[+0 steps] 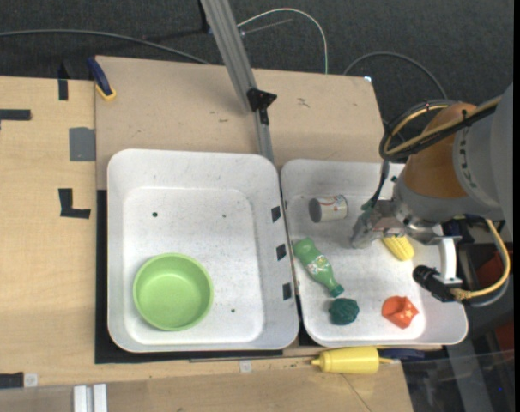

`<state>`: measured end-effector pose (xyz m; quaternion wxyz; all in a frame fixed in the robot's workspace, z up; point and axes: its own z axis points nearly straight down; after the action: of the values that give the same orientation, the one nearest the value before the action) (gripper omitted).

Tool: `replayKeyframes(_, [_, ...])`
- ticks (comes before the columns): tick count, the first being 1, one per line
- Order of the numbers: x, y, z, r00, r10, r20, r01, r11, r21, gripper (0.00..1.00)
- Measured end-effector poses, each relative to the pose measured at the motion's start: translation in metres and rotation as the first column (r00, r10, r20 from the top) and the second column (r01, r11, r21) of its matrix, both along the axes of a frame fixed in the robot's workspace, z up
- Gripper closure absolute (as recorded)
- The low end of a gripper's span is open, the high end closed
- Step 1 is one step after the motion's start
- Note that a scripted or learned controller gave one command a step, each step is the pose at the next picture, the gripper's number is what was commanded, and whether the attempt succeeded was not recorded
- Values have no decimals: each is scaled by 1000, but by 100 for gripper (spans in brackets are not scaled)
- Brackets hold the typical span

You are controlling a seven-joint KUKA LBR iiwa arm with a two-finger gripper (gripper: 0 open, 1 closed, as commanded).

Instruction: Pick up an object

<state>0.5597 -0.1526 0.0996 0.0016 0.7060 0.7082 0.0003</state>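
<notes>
No readable text, numbers or brand names anywhere in camera view. Green bottle (318, 266) in right bin (432, 329) carries pale label patch, print too small to read. Small grey-and-white can (328, 208) lying on side near it shows reddish marking, also illegible. Yellow bottle (350, 360) on bench edge bears no legible lettering. Black tape marks (69, 202) on bench form shapes, not letters.

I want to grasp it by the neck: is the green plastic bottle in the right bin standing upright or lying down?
Lying down. The green plastic bottle shows its full length along the floor of the right white bin, its cap pointing toward the dark green lump.
</notes>
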Motion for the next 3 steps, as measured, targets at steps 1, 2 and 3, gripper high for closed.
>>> replayKeyframes(1, [1, 11, 55, 1000, -1, 0, 1, 1000, 1, 100])
replayKeyframes(2, [8, 2, 111, 1000, -2, 2, 2, 1000, 0, 100])
replayKeyframes(3, [9, 2, 140, 1000, -2, -1, 2, 1000, 1, 100])
